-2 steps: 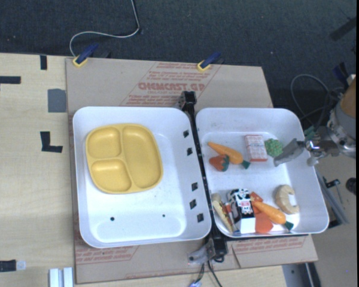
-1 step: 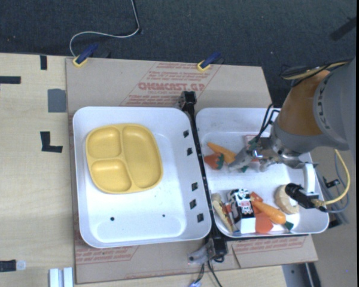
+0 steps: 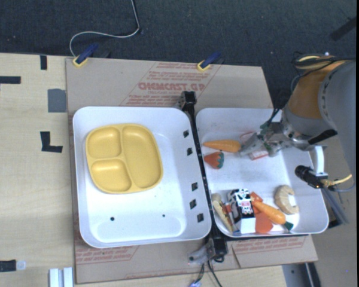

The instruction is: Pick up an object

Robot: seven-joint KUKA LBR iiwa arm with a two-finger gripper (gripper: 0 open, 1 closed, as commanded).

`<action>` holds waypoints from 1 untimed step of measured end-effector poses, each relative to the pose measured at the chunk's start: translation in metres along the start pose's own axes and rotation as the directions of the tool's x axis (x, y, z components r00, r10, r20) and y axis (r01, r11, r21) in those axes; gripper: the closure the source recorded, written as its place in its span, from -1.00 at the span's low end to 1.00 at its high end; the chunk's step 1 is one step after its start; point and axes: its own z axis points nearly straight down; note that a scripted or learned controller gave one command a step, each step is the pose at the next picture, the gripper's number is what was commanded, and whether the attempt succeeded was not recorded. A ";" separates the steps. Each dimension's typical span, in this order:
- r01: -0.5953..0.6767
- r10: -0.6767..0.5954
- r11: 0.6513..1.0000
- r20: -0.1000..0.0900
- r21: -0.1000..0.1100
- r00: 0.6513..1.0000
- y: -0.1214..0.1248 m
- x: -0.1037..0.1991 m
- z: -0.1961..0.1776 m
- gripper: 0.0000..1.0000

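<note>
Cardboard is lining the bench under two white bins; the gripper (image 3: 251, 146) is reaching into the right bin (image 3: 299, 187) just beside the carrot (image 3: 222, 144) — finger state I cannot tell. Nothing looks lifted — grasping remains.

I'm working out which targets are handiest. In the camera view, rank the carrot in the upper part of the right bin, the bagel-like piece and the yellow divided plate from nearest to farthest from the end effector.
1. Carrot, right bin, just left of the end effector.
2. Bagel-like piece, right bin, lower right corner area.
3. Yellow divided plate, in the left bin.
</note>
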 end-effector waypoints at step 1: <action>0.001 -0.001 1.000 0.002 -0.003 1.000 0.032 0.039 0.000 -1.00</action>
